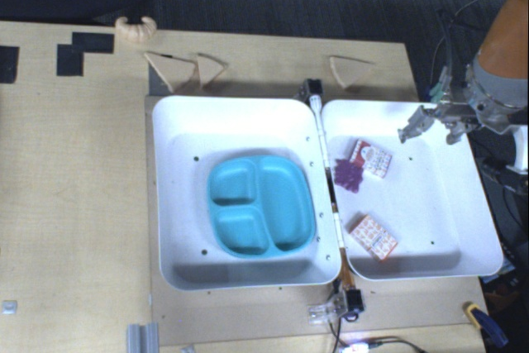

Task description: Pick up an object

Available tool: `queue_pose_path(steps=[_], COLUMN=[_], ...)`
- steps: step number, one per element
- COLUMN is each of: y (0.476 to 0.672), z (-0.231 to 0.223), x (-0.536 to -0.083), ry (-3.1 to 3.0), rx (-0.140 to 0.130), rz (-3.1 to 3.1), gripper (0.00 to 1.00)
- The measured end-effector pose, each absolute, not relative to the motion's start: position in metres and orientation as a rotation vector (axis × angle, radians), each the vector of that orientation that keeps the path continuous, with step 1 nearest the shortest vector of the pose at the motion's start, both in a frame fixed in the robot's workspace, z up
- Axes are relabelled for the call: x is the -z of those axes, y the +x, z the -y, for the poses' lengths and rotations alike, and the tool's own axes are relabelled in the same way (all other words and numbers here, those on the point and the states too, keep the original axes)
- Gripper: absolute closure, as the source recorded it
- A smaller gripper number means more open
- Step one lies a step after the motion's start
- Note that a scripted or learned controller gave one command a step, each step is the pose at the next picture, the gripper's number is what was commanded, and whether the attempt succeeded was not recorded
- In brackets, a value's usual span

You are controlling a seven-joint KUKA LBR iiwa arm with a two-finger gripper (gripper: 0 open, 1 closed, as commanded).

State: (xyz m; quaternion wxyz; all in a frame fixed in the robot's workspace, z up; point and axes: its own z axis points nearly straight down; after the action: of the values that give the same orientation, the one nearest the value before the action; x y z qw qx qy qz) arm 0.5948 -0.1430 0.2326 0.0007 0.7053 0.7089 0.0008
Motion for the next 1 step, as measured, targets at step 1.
queue_pose_path(steps=[1], y=[0.565], z=[0.1379], x=[-0.0867], ry=[2.215], rx=[-0.006], rz=[-2.221], gripper=[0.0])
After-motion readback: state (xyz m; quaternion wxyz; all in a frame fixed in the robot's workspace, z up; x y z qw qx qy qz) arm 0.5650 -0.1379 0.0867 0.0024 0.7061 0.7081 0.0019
